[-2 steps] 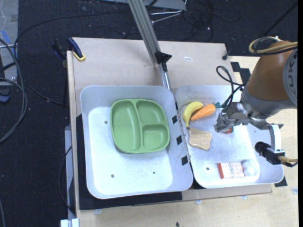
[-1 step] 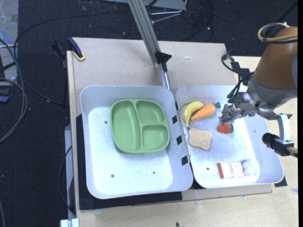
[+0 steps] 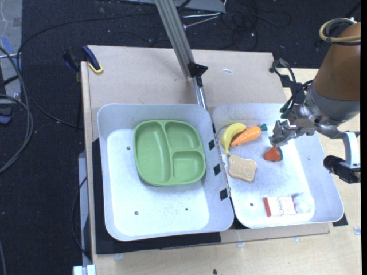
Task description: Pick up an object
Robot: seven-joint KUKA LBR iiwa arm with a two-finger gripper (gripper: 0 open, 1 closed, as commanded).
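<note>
Where the two white bins meet, the left bin point(image 3: 114, 211) holds one green divided plate point(image 3: 170, 152); the right bin point(image 3: 321, 176) holds five things: banana point(image 3: 230, 135), carrot point(image 3: 248, 135), bread slice point(image 3: 242, 168), small carton point(image 3: 281, 205), and a strawberry point(image 3: 273, 154) just under the gripper point(image 3: 281, 136), grip unreadable; bare floor lies between carton and bread.

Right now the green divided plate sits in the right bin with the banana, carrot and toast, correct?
Not quite. The camera view shows the green divided plate in the left bin; the banana, carrot and toast are in the right bin.
</note>
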